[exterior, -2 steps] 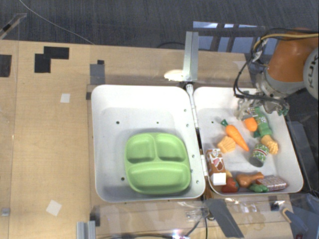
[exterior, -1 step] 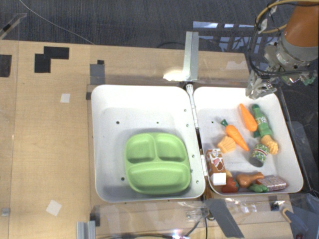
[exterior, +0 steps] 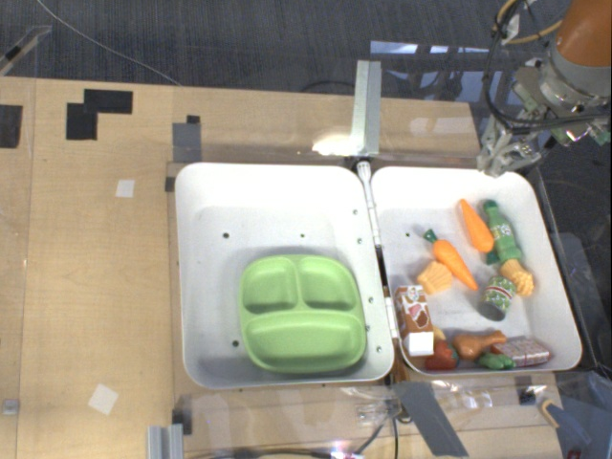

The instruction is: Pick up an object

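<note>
One carrot [exterior: 451, 260] points toward its bin's lower right.

At the upper right of the frame, the arm [exterior: 574, 55] shows an orange band over a grey metal wrist. Black and yellowish cables loop beside it. Its gripper [exterior: 499, 156] is pale grey metal.

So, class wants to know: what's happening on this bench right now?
A grey robot arm with an orange band reaches in from the right, its tool hovering over the far edge of the right bin. That bin holds toy food, including a carrot and a green bottle. Nothing is lifted yet. The left bin holds a green divided plate.
</note>
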You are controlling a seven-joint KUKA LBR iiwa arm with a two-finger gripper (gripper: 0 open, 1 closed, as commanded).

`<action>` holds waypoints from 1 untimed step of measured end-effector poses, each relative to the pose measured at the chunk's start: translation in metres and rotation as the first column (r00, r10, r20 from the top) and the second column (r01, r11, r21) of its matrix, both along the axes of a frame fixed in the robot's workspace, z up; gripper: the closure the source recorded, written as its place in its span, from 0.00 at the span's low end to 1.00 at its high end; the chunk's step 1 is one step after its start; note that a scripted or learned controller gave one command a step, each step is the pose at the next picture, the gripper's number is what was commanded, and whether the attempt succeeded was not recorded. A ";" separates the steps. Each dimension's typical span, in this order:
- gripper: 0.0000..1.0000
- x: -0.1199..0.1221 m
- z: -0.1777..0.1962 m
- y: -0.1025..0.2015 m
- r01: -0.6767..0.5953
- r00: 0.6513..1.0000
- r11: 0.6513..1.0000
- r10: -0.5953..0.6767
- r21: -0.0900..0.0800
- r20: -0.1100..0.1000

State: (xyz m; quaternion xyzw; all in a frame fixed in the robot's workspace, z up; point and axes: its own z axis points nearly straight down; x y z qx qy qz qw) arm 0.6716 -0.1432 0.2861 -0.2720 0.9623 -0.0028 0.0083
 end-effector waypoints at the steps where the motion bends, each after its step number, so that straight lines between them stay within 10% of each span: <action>1: 1.00 -0.005 0.012 0.015 -0.043 0.999 0.999 0.043 0.001 -0.005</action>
